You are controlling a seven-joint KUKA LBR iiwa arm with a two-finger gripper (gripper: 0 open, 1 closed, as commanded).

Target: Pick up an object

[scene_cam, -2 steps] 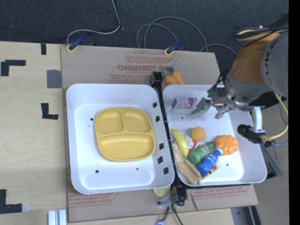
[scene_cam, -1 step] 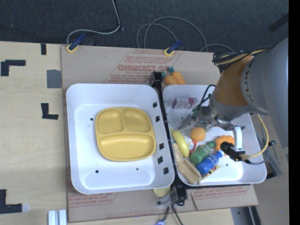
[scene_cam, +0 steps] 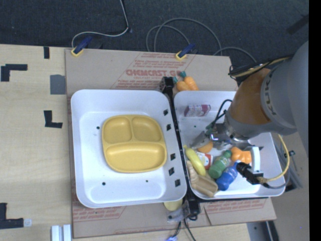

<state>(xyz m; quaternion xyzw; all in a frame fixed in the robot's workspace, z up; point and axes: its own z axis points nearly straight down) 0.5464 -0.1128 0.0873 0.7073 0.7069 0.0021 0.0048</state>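
1. Nearest the camera, and well to the left of any work, lies the yellow three-compartment plastic plate (scene_cam: pixel 134 143); it sits flat in the middle of the left-hand shallow white bin (scene_cam: pixel 83 134); nothing touches it.

2. Right of the black divider, the right-hand shallow white bin (scene_cam: pixel 193 98) holds a crowd of small toy items packed toward its near-left corner; the yellow banana-shaped toy (scene_cam: pixel 194 161) lies with its long axis running from upper left to lower right, and just below it rests a tan, ridged, bread-like piece (scene_cam: pixel 202 186).

3. Further right come the green plastic bottle (scene_cam: pixel 219 166) and the blue plastic bottle (scene_cam: pixel 227 178), side by side and touching, both slanted from lower left to upper right; a small orange piece (scene_cam: pixel 242 156) sits just beside them.

4. Over this heap hangs the two-finger gripper (scene_cam: pixel 216 135), reaching in from the right under the orange band (scene_cam: pixel 251 102) of the grey arm; whether it is released or clenched I cannot tell, since the wrist hides that part; no object can be seen in its grasp.

5. My judgement: the move turns on the green bottle lying just below and slightly right of the tool, the closest whole target; its slanted axis calls for a grasp across its narrow width, and tight neighbours could crowd the approach.
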